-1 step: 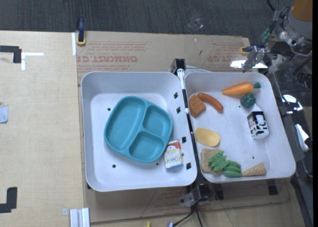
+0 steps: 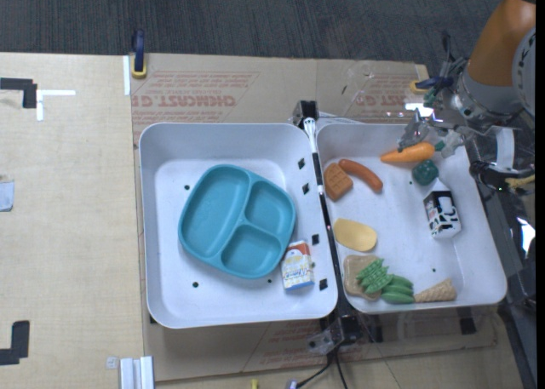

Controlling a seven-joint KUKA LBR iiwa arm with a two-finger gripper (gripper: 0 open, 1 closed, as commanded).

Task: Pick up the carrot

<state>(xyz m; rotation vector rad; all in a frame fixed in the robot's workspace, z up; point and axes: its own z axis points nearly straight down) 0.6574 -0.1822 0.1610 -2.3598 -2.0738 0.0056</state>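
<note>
Tool sits at the far end of the right bin, touching the carrot just below it. Can't tell if it's gripping. Sausage lies left of the carrot.

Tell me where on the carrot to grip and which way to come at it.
Grip the carrot across its thicker middle, nearer the green top than the thin tip. It lies flat, nearly left-right in the camera view, tip pointing left, near the far wall of the right bin. Coming straight down with fingers across its narrow width looks best; the gripper is close above it.
</note>
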